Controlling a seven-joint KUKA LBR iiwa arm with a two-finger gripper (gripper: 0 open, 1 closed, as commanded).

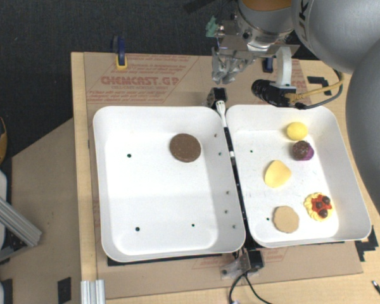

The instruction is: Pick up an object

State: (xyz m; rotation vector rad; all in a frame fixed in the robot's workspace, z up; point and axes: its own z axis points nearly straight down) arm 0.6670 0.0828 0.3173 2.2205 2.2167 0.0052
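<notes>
The arm (342,18) is cut off at the top edge, its gripper (227,71) blurred above the bins' far rims. Below-left lies a brown disc (185,148); below-right, a lemon (297,130) and plum (302,150).

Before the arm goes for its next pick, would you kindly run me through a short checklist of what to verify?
1. End effector is above the bench's far edge, outside both bins: ok.
2. Nothing is carried from a previous try: cannot tell, the tips are blurred.
3. Brown disc lies alone in the left bin, easy target: ok.
4. Yellow ball and purple ball sit almost touching in the right bin: not ok for a clean grasp.
5. Tan cookie lies apart from its neighbours: ok.
</notes>
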